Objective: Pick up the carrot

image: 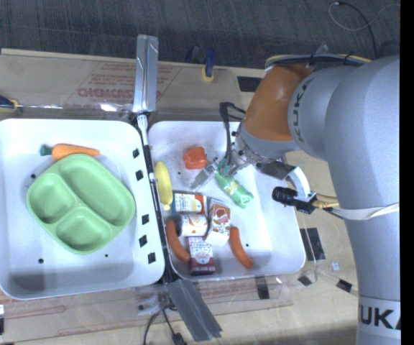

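The carrot (76,150), orange with a small green top, lies in the left bin (6,214) along its far side, touching the far rim of a green divided plate (81,201). My gripper (215,171) is low in the right bin (282,254), far to the right of the carrot. It sits between a red-orange item (195,157) and a green packet (237,190). The grey arm with its orange band (275,110) reaches in from the right and hides the bin's far right corner.
The right bin also holds a yellow banana (163,182) by its left wall, several small cartons (192,225) and two orange-brown sausages (240,249). A metal clamp bar (145,70) stands over the divide between the bins.
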Robot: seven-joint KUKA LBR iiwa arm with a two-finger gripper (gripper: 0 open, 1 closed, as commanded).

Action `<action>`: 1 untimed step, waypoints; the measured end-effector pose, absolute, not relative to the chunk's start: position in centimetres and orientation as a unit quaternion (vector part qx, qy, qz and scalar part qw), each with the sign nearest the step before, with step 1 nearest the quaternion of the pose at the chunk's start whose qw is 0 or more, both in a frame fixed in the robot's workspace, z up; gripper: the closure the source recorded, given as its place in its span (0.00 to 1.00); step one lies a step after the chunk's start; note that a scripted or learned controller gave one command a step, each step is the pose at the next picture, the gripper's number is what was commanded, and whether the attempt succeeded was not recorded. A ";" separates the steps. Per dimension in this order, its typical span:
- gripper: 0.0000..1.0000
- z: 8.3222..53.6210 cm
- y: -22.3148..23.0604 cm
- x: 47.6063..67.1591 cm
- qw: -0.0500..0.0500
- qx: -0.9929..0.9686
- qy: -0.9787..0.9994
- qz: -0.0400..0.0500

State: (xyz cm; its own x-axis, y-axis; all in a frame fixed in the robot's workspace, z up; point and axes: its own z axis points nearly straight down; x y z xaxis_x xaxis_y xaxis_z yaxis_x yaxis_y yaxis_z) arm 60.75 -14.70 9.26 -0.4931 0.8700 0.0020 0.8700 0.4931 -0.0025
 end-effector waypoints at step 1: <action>0.00 9.3 -12.7 64.5 -0.002 -0.376 -0.927 0.000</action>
State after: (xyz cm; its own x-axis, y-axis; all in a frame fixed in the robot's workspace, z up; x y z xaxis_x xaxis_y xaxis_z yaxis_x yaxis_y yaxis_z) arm 64.51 -12.66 9.34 -0.7169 0.6972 -0.0030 0.6972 0.7169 0.0015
